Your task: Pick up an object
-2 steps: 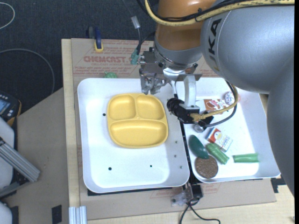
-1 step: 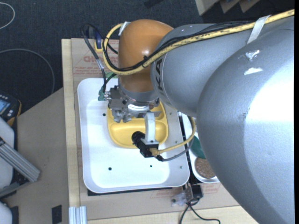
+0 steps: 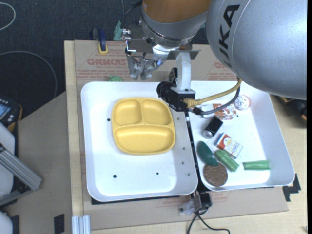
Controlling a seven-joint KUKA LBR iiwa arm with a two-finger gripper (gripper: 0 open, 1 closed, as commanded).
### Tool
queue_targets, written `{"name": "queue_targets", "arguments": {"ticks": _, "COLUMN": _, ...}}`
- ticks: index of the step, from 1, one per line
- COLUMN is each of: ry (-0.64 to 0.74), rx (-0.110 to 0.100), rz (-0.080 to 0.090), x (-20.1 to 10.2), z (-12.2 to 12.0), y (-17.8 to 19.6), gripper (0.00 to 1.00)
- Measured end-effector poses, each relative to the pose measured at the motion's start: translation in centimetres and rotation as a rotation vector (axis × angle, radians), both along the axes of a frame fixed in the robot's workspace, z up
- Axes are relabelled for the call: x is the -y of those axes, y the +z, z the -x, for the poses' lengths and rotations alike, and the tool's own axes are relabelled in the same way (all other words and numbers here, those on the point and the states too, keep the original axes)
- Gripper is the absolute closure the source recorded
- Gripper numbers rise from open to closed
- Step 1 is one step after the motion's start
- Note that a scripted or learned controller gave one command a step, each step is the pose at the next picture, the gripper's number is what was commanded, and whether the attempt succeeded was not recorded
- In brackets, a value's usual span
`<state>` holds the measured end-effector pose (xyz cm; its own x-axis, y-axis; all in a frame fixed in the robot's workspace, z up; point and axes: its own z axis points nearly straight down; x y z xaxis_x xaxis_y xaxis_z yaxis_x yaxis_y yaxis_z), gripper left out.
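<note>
My claw hung past the left bin's far rim.
Its grip was perhaps empty, too blurred to tell; the yellow divided tray sat centred, with open floor around it.

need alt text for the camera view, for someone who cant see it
A grey robot arm with an orange band reaches in from the right, its gripper above the far rim of the left white bin, which holds a yellow divided plate. The right white bin holds small items: a black cylinder, a green stick, a brown disc.
</note>
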<state>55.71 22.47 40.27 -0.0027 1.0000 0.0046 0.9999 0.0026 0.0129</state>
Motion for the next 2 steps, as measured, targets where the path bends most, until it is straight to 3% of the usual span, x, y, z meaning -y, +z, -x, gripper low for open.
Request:
{"name": "queue_targets", "arguments": {"ticks": 1, "ry": -0.001, "rx": -0.020, "rz": 0.006, "x": 1.7, "z": 7.5, "y": -2.2, "gripper": 1.00}}
{"name": "queue_targets", "arguments": {"ticks": 2, "ry": -0.005, "rx": -0.009, "rz": 0.004, "x": 6.0, "z": 7.1, "y": 0.6, "gripper": 1.00}}
